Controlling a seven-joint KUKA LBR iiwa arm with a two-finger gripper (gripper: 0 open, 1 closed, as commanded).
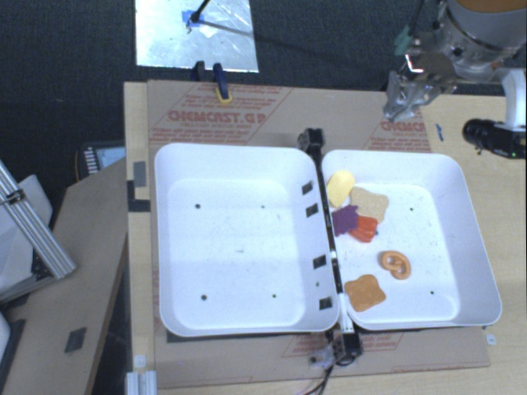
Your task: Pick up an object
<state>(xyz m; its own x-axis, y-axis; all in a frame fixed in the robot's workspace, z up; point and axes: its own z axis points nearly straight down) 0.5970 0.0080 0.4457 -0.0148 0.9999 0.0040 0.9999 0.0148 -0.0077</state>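
six small toy foods (362,220) lie clustered in the right bin's (461,245) left half.

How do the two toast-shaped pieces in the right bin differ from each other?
The pale toast piece is light beige; the orange-brown toast piece is darker. The pale one lies among other items near the bin's far side; the darker one lies alone near the front edge. Both are flat and lie in the right bin.

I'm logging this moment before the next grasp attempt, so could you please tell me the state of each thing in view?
Pincer: raised above the bench, beyond the bins.
Yellow rounded toy: lying in the right white bin, touching the tan bread-shaped piece.
Purple piece: beside the red piece.
Orange pretzel-like ring: lying apart.
Brown toast-shaped piece: lying apart.
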